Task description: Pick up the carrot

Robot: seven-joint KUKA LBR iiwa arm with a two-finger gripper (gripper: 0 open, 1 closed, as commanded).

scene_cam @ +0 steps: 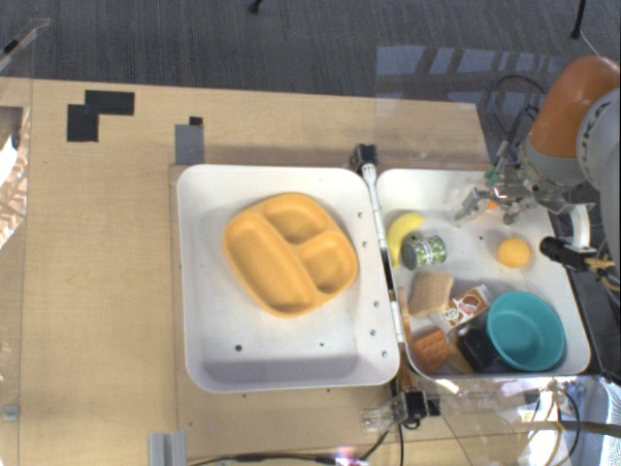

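Observation:
My gripper (493, 205) hangs low over the far end of the right bin (580, 330). Its two grey fingers are spread apart, so it is open. A tiny orange spot shows at the root of the fingers; I cannot tell what it is. An orange-brown piece (429, 349) that may be the carrot lies at the bin's near left corner, partly under a tan block (431, 292). It is far from the gripper. A round orange ball (514, 252) rests just nearer than the gripper.
The right bin also holds a yellow fruit (404, 228), a green can (424, 251), a small printed box (468, 306), a black object (474, 346) and a teal bowl (525, 331). A yellow divided plate (289, 252) sits in the left bin (209, 357).

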